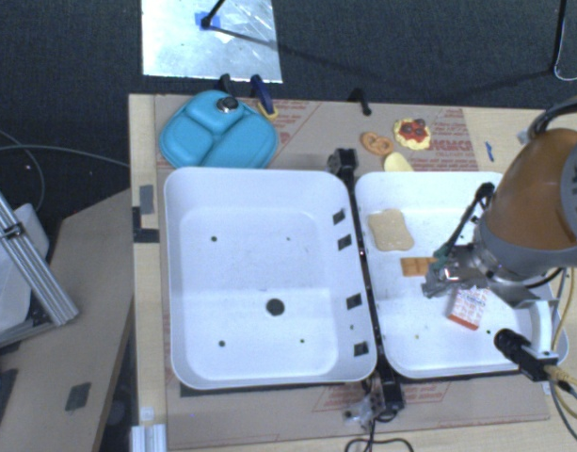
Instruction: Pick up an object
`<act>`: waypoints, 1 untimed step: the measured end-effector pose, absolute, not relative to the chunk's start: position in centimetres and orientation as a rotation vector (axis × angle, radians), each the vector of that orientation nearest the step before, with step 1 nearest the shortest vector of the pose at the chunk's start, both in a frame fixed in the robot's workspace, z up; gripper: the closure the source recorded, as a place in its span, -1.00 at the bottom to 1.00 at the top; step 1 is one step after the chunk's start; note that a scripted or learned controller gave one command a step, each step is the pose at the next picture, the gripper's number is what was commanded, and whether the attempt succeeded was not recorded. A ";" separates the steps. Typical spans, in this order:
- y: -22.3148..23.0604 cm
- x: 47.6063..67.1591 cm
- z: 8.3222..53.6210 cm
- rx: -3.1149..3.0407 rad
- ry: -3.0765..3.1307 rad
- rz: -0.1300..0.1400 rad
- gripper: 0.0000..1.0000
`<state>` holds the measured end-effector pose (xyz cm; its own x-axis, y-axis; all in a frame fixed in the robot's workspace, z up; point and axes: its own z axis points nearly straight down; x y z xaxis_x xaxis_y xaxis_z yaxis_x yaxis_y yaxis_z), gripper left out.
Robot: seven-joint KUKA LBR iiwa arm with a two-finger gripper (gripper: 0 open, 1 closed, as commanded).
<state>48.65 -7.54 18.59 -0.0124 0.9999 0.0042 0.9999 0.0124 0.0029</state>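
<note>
In the right bin (410,351) three small things lie near the gripper (442,279). A flat beige slab shaped like a slice of bread (390,230) lies up and to the left of the gripper, well apart from it. A small orange rectangular piece (413,267) lies flat just left of the gripper, near its tip. A white packet with red print (468,307) lies tilted just below and to the right of the gripper, partly under the wrist.
</note>
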 end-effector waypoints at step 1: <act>-4.2 48.8 19.3 -2.213 -2.232 -0.005 1.00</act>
